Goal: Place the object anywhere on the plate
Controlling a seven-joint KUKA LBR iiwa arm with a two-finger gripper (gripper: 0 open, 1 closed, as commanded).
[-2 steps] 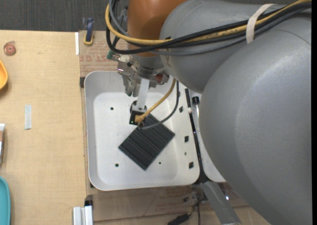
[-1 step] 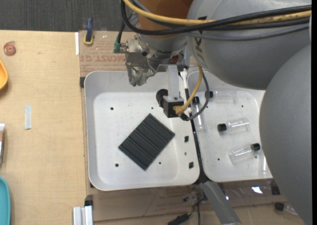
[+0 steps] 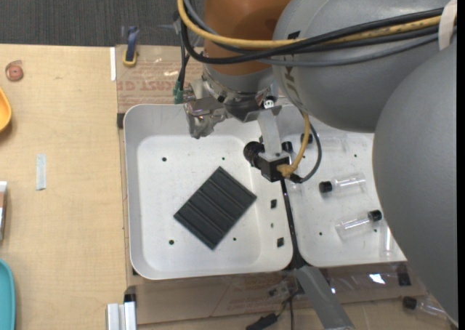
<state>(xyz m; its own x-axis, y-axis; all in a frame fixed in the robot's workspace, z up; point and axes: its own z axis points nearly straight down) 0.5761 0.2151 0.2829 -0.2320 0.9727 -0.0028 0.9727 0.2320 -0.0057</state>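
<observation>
A dark grey ribbed rectangular plate (image 3: pixel 216 207) lies flat and turned at an angle in the middle of the left bin (image 3: pixel 145 248). Two clear vials with black caps lie in the right bin (image 3: pixel 320 245): one vial (image 3: pixel 341 185) further back, the other vial (image 3: pixel 358 223) nearer the front. My gripper (image 3: pixel 202 121) hangs over the back edge of the left bin, above and behind the plate, well apart from both vials. Nothing shows held in it. The orange band and grey wrist hide the bin's back wall.
A tan board (image 3: pixel 58 176) lies to the left of the bins, with a small grey strip (image 3: pixel 41 172) on it. Black and yellow cables (image 3: pixel 290 161) hang from the wrist over the divide between the bins. The grey arm covers much of the right bin.
</observation>
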